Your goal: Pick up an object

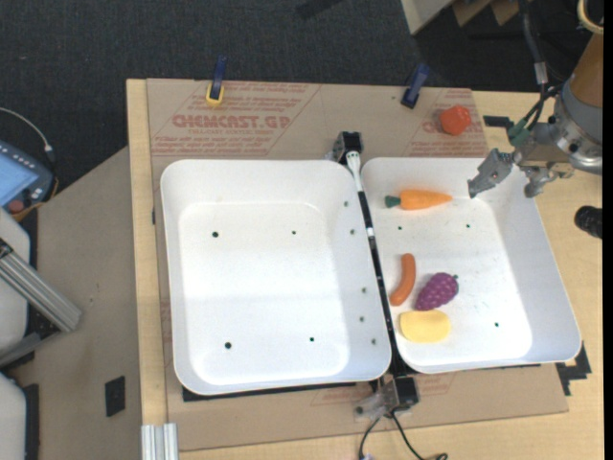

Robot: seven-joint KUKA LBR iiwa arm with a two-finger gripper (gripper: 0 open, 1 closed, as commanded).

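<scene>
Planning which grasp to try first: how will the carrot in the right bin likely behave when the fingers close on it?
The carrot looks tapered and round, so it may roll or squirt sideways. Its glossy skin suggests light, stiff plastic. The gripper stands open beside it.

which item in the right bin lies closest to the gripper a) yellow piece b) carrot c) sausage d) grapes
b: the carrot lies near the bin's far end, just left of the gripper, while the grapes, sausage and yellow piece sit grouped toward the near end of the right bin.
</scene>
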